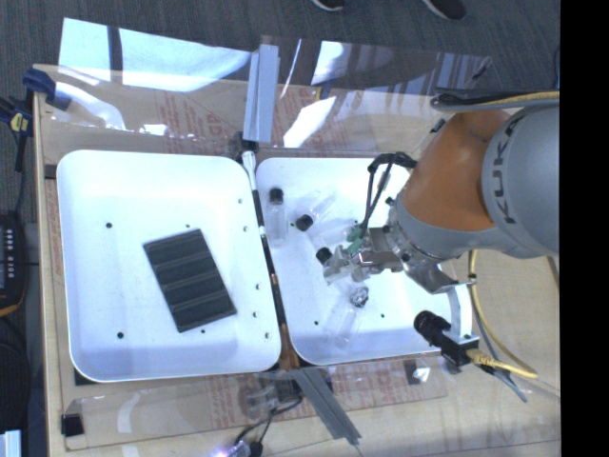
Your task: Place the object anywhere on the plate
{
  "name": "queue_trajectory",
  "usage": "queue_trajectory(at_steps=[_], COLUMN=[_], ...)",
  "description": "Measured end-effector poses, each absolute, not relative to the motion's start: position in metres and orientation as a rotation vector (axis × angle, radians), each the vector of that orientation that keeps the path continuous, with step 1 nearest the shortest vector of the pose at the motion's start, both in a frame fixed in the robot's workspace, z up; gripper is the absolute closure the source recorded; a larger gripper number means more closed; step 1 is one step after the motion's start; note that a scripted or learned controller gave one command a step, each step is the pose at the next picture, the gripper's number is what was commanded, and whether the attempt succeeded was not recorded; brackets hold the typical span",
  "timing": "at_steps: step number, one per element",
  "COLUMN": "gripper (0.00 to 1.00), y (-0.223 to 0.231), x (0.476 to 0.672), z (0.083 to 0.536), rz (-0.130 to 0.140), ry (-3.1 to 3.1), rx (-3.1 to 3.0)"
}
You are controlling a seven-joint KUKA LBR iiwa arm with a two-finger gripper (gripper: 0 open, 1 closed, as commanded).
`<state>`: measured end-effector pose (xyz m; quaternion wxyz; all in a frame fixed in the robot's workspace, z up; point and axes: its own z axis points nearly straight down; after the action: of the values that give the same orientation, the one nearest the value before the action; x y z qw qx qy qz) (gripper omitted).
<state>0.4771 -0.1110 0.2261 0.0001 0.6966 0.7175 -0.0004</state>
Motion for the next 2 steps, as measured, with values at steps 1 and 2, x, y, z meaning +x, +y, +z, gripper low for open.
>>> queue_trajectory(at_steps=[1, 2], gripper=[1.0, 1.0], y=[-0.011, 0.069], x=[0.525, 0.475], z=[0.209, 0.191], rz=[-0.005, -0.011], ry=[1.9, 1.998], rx=[2.507, 2.431])
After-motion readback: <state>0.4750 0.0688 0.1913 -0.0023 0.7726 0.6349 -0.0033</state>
